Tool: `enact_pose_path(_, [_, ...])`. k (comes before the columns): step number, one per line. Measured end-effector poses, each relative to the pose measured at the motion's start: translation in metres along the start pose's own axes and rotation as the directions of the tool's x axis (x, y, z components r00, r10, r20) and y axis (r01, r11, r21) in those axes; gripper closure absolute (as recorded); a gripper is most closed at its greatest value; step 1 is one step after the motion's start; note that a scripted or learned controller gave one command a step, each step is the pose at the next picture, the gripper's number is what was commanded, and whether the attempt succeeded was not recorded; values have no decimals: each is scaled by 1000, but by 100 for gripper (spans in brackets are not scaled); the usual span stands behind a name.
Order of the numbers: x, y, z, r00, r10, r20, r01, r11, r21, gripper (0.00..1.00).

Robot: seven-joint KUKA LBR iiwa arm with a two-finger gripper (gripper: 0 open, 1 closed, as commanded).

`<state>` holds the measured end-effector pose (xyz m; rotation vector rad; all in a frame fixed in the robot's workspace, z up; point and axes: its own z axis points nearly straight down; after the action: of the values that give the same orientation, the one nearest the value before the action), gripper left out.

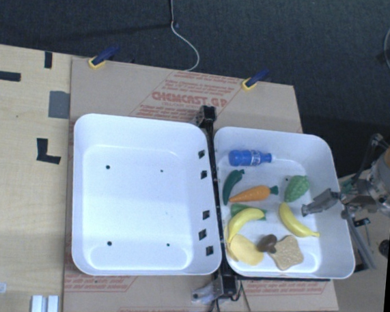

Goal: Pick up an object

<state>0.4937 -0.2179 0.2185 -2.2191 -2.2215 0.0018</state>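
Your grey two-finger gripper (317, 203) at the right white plastic bin (331, 165), its state you cannot tell, small curved yellow plastic banana (296, 222) just below-left of it, apart, nothing gripped.

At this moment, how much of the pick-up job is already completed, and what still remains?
Nothing looks picked yet. The blue bottle, carrot, two bananas and the other items all lie in the right bin. In hand is the approach: the end effector sits at that bin's right side, near the green vegetable, with nothing visibly gripped. Left: choosing one object, closing on it and lifting it.
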Motion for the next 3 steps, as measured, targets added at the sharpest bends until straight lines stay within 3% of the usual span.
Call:
enact_pose_path(1, [-7,-10,-266,1000,-1,9,1,1000,-20,0])
enact_pose_path(2, [-6,-10,-267,1000,0,4,0,1000,-3,100])
enact_pose_path(3, [-5,63,-319,1000,-3,5,3,1000,-9,100])
